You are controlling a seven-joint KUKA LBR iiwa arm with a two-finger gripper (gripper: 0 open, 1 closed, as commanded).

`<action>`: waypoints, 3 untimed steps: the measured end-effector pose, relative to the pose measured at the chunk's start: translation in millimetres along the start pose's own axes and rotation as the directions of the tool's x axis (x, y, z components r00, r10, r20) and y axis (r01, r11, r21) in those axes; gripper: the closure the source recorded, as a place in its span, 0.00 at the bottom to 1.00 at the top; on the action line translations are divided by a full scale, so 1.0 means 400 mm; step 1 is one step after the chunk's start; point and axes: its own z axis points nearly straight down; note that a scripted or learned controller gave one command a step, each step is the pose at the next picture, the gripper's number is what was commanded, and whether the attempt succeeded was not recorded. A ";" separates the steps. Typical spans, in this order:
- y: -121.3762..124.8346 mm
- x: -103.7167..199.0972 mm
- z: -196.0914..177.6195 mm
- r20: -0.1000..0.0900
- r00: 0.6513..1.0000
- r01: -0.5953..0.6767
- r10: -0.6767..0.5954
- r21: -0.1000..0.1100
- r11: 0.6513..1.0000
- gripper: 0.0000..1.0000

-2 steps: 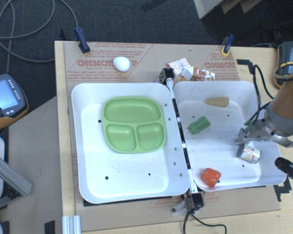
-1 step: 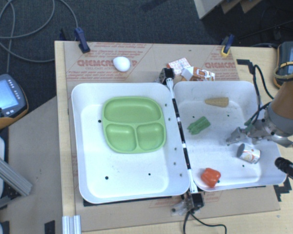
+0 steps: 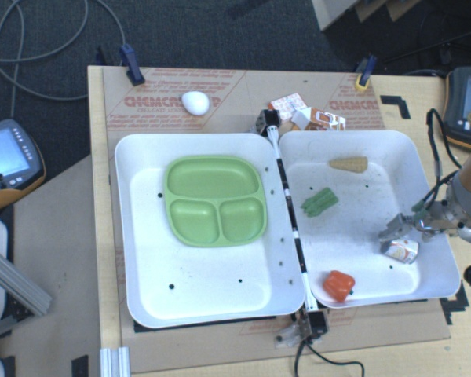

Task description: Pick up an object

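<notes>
My gripper (image 3: 399, 231) reaches in from the right and sits low over the right side of the right bin (image 3: 353, 149). Just below its tip lies a small white packet with an orange mark (image 3: 403, 250), close to or touching the gripper; I cannot tell whether it is held. A red pepper-like object (image 3: 338, 284) rests near the bin's front left corner. A green object (image 3: 319, 202) lies left of the middle, and a tan cone-shaped piece (image 3: 349, 163) lies toward the back.
The left bin (image 3: 141, 234) holds a green divided plate (image 3: 216, 200). Behind the bins, a white egg-like object (image 3: 195, 102) and several small packets (image 3: 302, 115) lie on the board. Blue clamps (image 3: 130, 63) grip the board's back edge.
</notes>
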 end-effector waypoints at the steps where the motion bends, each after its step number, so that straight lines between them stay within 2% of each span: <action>1: 0.052 -0.026 0.143 -0.004 1.000 0.003 -0.003 0.001 1.000 0.00; 2: 0.052 -0.029 0.118 0.000 1.000 0.000 0.000 -0.001 1.000 1.00; 3: 0.090 -0.044 -0.036 0.003 1.000 0.001 -0.001 -0.002 1.000 1.00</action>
